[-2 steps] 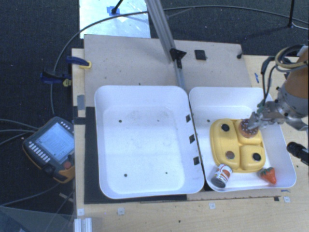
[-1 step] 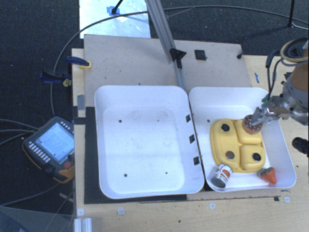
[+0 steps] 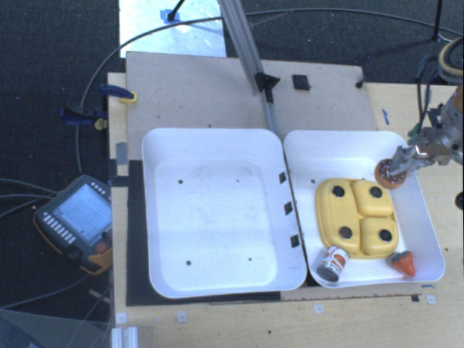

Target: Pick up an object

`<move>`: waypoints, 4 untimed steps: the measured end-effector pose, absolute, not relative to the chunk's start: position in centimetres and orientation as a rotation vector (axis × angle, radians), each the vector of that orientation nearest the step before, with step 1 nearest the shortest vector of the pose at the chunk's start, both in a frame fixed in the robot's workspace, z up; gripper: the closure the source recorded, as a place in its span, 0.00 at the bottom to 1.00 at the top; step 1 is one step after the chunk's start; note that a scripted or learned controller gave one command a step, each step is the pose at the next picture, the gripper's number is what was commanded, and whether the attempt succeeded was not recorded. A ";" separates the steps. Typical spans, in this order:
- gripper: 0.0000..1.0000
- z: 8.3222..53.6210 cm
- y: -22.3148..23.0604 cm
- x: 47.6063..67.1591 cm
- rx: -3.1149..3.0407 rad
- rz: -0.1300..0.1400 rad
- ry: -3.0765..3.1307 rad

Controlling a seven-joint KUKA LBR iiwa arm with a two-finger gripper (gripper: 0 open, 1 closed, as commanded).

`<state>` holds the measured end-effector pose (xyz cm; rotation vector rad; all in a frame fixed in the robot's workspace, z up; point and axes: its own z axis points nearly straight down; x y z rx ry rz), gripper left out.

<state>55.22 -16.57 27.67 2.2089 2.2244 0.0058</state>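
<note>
My gripper (image 3: 397,167) reaches in from the right over the right bin's (image 3: 341,154) far right part. Its fingers are shut on a small brown round disc (image 3: 390,175), which hangs just above the bin near the right wall. Below it in the same bin lies a yellow moulded block (image 3: 357,217) with three lobes and black dots. A small can (image 3: 333,262) lies on its side at the bin's front edge. A red-orange strawberry-like toy (image 3: 403,263) rests in the front right corner.
The left bin (image 3: 210,209) sits beside the right one, joined by black clips (image 3: 288,207). A grey pole (image 3: 243,38) slants down to the bench behind the bins. A teach pendant (image 3: 76,222) lies off the bench at left, with clamps (image 3: 116,93) on the bench's left edge.
</note>
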 end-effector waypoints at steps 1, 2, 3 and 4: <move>1.00 26.1 -11.2 55.9 2.210 0.003 2.232; 1.00 26.0 -5.0 56.9 2.208 0.005 2.234; 1.00 25.3 0.9 57.3 2.209 0.004 2.234; 1.00 25.3 6.2 59.4 2.209 0.006 2.233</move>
